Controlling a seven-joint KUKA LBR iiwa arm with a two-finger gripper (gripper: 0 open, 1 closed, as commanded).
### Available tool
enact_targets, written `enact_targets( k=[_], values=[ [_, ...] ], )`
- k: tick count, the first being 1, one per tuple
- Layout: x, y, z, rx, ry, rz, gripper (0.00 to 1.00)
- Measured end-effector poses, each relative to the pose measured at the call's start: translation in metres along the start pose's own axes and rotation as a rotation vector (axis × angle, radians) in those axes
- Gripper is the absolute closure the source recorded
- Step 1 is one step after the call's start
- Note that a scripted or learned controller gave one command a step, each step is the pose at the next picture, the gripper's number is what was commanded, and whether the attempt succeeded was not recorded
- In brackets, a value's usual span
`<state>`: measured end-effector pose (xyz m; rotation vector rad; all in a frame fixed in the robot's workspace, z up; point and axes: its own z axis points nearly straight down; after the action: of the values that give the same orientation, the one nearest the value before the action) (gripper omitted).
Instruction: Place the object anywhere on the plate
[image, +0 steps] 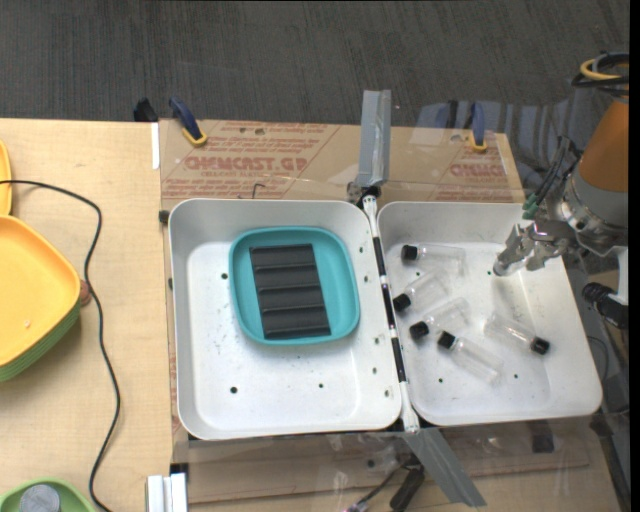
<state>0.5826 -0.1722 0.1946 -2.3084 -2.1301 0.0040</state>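
The pale wooden counter (80, 400) carried two shallow white plastic bins side by side. The left bin (200, 380) held a teal rounded-square plate (245, 290) with a dark ribbed insert at its centre. The right bin (560, 390) held the task's things: several small clear plastic vials with black caps (452, 342), lying on their sides and scattered loosely across the floor, some close together, none stacked as far as could be told.

The grey arm with its orange band (605, 160) reached in from the right, and the claw (510, 258) hung over the upper right part of the right bin, above bare floor and just beside the nearest vials. Whether the claw was wide or narrow could not be told, and nothing was seen held in it.

Judged by appearance, the vials would be light, stiff and smooth, apt to roll or slip. A hold across the middle of a barrel, square to its length, seemed soundest. The vial with its cap toward the right wall (525, 340) lay more apart than the others.

The raised rims where the two bins met (385, 300) stood between the vials and the plate and would need clearing. Yellow dishes (30, 290) and a black cable (100, 300) lay well apart on the left.
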Motion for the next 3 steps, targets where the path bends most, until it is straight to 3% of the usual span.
enact_targets(
  k=[1,2,3],
  values=[
    [0.000,0.000,0.000,0.000,0.000,0.000,0.00],
    [-0.043,-0.006,-0.080,0.000,0.000,0.047,0.00],
    [-0.042,-0.003,-0.190,0.000,-0.001,0.161,0.00]
  ],
)
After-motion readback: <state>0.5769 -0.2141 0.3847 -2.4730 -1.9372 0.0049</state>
